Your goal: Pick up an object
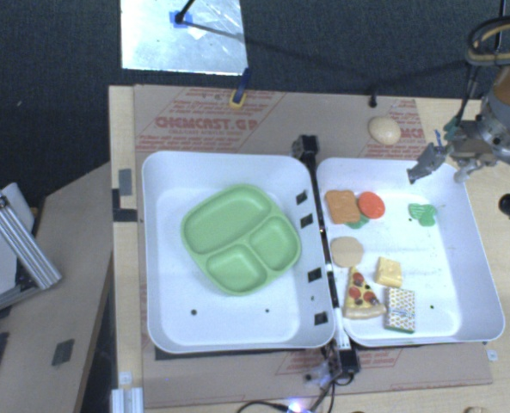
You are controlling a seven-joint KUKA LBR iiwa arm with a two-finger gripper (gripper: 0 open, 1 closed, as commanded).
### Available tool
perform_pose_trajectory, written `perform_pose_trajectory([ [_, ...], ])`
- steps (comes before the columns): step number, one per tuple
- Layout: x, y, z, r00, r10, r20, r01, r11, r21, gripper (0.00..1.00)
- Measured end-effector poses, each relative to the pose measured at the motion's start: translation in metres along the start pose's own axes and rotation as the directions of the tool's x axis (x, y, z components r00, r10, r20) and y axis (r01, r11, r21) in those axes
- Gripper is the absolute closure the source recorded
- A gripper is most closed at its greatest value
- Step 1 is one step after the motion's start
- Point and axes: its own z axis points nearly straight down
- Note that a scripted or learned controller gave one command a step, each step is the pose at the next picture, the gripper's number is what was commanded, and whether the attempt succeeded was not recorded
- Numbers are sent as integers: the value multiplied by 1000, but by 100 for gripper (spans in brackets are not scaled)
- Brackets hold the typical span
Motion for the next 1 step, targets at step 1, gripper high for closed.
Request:
perform_pose_trajectory([
  [1, 1, 2, 62, 1000, 2, -1, -2, 1000, 3, 0],
])
